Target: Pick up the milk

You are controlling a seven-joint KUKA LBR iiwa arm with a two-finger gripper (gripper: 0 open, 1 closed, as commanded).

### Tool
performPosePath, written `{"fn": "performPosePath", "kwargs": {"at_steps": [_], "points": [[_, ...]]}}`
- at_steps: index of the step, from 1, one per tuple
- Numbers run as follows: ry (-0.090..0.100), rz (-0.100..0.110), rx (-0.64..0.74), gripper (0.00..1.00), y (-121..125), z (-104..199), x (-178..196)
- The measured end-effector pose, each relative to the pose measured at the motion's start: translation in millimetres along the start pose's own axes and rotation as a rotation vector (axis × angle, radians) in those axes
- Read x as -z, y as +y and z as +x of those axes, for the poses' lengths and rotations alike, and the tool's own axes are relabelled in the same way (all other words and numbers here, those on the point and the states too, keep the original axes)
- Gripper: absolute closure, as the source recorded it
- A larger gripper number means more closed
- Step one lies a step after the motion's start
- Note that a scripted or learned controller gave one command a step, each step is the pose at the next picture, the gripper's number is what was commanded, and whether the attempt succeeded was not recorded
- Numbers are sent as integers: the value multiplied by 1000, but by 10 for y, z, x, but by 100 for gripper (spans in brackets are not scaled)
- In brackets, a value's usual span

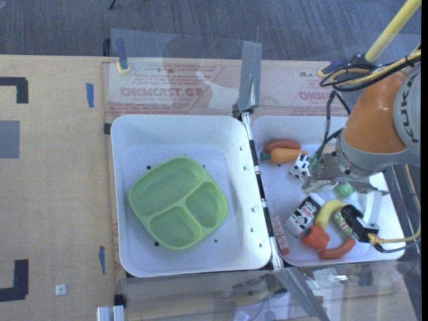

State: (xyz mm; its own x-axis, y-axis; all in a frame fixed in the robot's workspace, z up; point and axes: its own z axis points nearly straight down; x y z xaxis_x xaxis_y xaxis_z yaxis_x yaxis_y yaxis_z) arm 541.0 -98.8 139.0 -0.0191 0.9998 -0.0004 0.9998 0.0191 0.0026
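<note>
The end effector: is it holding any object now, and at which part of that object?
It cannot be told. The end effector hangs over the right bin beside a black-and-white carton, its tip hidden by the arm.

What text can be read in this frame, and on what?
"KU": grey letters on the arm, cut off at the frame edge.
Red print on the cardboard behind the bins: too faint and blurred to read.
Milk carton: black-and-white pattern, no legible words.
</note>
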Motion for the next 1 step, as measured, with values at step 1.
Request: {"fn": "performPosePath", "kwargs": {"at_steps": [1], "points": [[1,6,-81,100,-397,767,451]]}}
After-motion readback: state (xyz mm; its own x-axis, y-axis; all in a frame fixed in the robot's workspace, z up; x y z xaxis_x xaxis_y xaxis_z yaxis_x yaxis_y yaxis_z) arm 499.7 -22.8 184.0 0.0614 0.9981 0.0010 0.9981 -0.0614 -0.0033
